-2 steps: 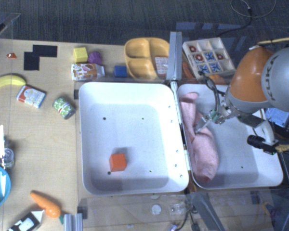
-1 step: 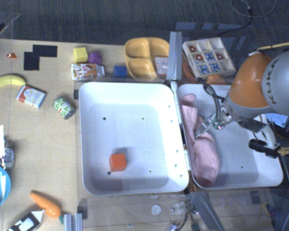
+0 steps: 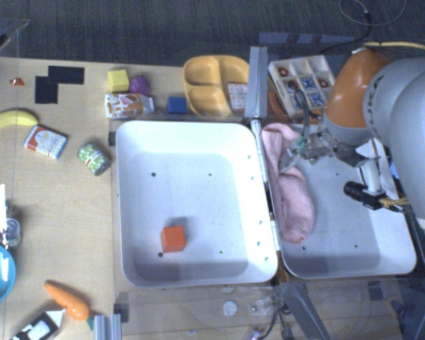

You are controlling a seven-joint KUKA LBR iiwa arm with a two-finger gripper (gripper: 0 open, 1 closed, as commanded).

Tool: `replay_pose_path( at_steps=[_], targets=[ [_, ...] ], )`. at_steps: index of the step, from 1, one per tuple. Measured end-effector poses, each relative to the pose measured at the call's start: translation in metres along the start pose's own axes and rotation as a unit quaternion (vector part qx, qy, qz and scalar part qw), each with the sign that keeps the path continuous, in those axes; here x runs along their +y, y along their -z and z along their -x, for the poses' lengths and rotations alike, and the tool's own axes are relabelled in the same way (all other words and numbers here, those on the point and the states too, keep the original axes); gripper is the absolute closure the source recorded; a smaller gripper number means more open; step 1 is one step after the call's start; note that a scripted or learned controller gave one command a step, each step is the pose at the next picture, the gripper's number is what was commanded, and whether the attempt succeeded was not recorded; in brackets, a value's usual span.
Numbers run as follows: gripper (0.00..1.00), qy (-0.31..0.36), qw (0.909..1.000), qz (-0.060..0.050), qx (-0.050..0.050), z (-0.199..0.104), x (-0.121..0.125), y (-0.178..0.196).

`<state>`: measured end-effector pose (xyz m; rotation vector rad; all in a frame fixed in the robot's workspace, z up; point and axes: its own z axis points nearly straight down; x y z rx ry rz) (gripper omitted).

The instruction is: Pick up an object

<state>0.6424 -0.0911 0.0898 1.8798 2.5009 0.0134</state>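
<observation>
Camera view puts my gripper low over the pink cloth, reaching stage, finger state I cannot tell; next I should pinch a fold and lift.

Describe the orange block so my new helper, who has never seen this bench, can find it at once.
Start at the left white bin, the one away from the arm. Look toward its near left corner: the orange block lies there alone on the bin floor. It is a small cube, unlike the soft pink cloth lying along the left edge of the right bin.
</observation>
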Motion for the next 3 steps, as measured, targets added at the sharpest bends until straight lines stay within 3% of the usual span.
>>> replay_pose_path(
  at_steps=[1, 2, 3],
  targets=[
    [0.0, 0.106, 0.9944, 0.002, -0.001, -0.012, -0.062, 0.002],
    [0.0, -0.035, 0.9994, -0.004, 0.001, 0.005, -0.002, 0.002],
    [0.0, 0.025, 0.9997, 0.0, 0.0, -0.003, -0.07, 0.001]
  ],
)
